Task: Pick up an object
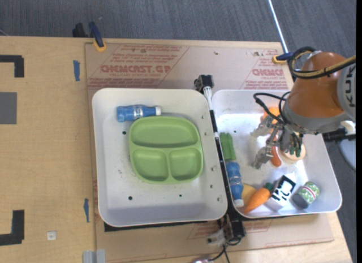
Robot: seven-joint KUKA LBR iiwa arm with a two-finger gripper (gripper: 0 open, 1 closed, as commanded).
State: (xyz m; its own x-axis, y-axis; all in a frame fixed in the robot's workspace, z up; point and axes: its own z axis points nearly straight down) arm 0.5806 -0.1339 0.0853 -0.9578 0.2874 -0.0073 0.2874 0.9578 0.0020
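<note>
Red "CHEMCAST GP" printed twice on brown board [169,58]

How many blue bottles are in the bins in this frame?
2. One blue bottle lies in the left bin, just beyond the green divided plate. The other lies along the right bin's left wall, below a green item. The arm may hide others.

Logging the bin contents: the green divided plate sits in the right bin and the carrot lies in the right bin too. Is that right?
Not quite. The camera view shows the green divided plate in the left bin, beside a blue bottle. The carrot does lie in the right bin.
</note>
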